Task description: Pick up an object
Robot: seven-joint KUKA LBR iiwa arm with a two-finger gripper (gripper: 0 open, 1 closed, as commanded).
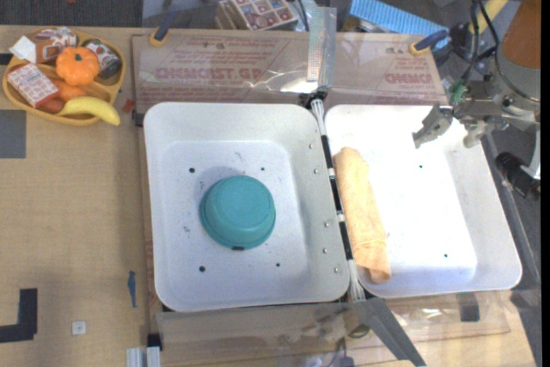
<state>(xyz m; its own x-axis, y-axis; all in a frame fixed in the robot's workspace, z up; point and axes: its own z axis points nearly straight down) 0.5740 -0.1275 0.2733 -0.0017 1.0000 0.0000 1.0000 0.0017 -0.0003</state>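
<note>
Two shallow white bins sit side by side on the counter (69,211), so here's how things lie. Left bin (172,133) has a teal bowl (238,211) flipped upside down, sitting roughly in the middle of the floor, a bit toward the near side. Right bin (481,211) has a tan rolled-up cloth or bread-looking roll (363,212) lying lengthwise right along its left wall, basically hugging the divider between the two bins, with its near end almost at the front corner.

The gripper (450,126) is up over the far right corner of the right bin, coming in from the right side. Its fingers (427,131) look spread apart, one dark tip on the left and another to the right of it, with bare white bin floor visible between them, so nothing is pinched in there. It's well apart from the roll and even further from the bowl.

Other stuff around: a yellow tray (17,90) at the far left of the counter with toy food in it, including a little orange pumpkin (77,64) and a banana (91,108) at its near edge. Behind the bins there are clear plastic panels (223,69) with red lettering, and further back a colourful patterned box (258,3) and a blue corrugated sheet (391,15) on the floor clutter.
</note>
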